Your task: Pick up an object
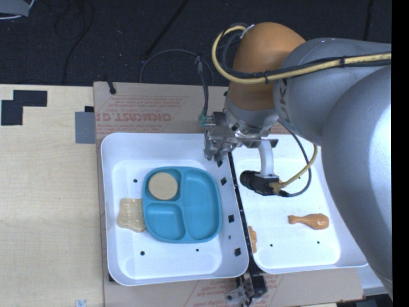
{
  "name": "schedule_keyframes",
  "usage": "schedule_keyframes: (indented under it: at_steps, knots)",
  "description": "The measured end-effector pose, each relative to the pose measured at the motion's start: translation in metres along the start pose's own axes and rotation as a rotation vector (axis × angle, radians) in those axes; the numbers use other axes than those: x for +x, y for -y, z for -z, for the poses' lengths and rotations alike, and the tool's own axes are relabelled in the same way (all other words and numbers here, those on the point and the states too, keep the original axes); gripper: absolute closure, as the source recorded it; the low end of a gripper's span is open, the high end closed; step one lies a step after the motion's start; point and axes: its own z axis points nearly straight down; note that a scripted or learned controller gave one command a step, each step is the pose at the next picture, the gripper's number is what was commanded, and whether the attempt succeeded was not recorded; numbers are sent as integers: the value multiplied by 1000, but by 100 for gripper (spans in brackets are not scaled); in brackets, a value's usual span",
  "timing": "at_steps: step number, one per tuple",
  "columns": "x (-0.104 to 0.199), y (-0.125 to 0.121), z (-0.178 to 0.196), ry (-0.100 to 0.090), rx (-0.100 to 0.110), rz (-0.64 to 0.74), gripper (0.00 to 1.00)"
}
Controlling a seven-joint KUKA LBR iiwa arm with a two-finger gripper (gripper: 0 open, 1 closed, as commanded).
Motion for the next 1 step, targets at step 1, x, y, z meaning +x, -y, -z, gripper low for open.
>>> schedule_keyframes:
  at_steps: [1]
  knots:
    - [-1, 0, 1, 1, -1, -1, 0]
